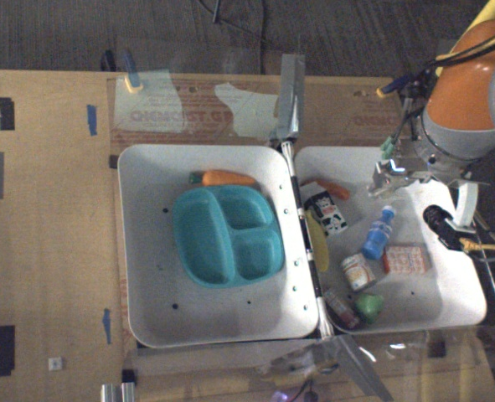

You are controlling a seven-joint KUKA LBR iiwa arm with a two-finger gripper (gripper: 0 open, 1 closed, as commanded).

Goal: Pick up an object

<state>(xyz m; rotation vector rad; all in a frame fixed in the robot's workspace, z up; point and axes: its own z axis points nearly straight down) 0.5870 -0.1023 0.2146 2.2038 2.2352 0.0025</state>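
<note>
Objects for picking lie in the right bin (473,308): blue bottle (378,234), small can (358,271), green item (369,306), printed packet (407,260), black-and-white carton (327,211). Gripper (391,177) hangs above the bin's upper right area, near the bottle, nothing between its fingers; open or closed cannot be told. Left bin (138,224) holds a teal divided tray (228,234), touching a carrot (226,177).

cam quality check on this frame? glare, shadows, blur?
Camera view: soft throughout, small items in the right bin hard to read; glare on the clear sheet taped behind the left bin; mild shadow beside the teal tray; arm and gripper slightly blurred.
</note>
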